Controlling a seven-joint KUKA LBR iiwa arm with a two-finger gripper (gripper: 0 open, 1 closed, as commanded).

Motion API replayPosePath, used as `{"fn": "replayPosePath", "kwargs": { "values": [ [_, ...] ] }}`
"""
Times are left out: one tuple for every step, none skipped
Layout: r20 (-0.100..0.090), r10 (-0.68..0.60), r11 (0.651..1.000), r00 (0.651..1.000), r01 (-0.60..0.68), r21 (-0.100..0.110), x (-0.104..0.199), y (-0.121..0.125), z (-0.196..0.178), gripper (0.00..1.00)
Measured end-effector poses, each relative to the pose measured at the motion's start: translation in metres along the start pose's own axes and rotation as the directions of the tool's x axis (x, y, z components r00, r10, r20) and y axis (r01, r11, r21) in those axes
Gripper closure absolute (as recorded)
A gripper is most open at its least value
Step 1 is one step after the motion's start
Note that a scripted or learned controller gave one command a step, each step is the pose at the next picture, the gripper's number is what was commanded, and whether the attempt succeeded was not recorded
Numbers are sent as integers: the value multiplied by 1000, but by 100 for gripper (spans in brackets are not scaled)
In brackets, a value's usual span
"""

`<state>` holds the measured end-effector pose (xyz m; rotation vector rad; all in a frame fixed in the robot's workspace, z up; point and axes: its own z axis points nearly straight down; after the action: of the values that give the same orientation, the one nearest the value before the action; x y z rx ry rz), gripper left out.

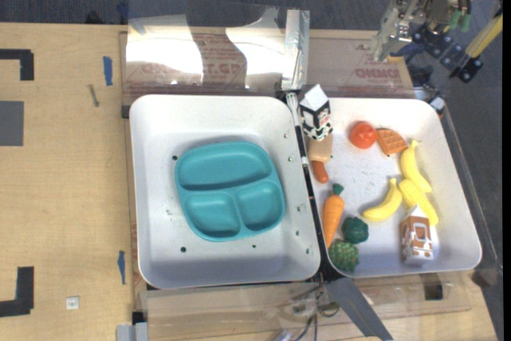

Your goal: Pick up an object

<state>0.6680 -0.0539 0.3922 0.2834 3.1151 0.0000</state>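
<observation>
My gripper [394, 34] hangs above the bench behind the right bin's [459, 172] far edge, away from every object. Its fingers look open with nothing between them. In the right bin lie a black-and-white milk carton [315, 112], a red tomato [362, 134], a brown waffle [391, 141], yellow bananas [411, 168], an orange carrot [333, 216], a broccoli [344, 254] and a brown-and-white juice box [417, 239].
The left bin [152, 132] holds a teal divided plate [230, 189]. A shiny clear sheet [207, 52] and a metal upright [295, 52] stand behind the bins. Brown board [56, 196] covers the bench to the left.
</observation>
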Motion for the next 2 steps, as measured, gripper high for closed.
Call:
{"fn": "replayPosePath", "kwargs": {
  "values": [
    [-13,61,998,998,-61,0,73,45,66,100],
    [-17,-5,1000,1000,5,1,33,55,125,100]
  ]
}}
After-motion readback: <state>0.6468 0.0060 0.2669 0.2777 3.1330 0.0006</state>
